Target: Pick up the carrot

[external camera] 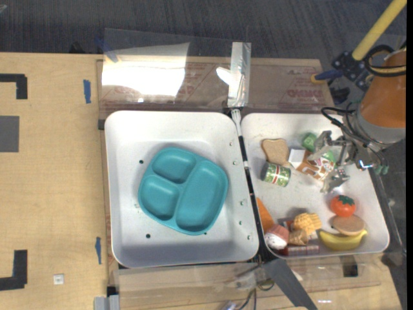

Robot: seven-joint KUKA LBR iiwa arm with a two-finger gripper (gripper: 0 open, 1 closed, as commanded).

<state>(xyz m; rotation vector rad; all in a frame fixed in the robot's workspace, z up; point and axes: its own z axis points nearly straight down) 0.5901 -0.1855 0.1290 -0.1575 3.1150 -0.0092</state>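
Two bins sit side by side. Low on the right bin's (381,228) left wall lies the carrot (263,214). Near its upper right, the gripper (337,166) hangs over small items; finger state unclear. A teal tray (184,190) fills the left bin (122,147).

Arm (387,102) is running off the right edge of the frame, so only the orange band and wrist are showing. Gripper (339,166) is sitting over clutter in the upper right of the right bin (381,237); fingers are blending into it. Carrot (263,215) is lying against that bin's left wall, lower end tucking under the small toys at lower centre. Items under the gripper are too jumbled to name. Yellow pole (386,19) is getting cut off at the top right corner.
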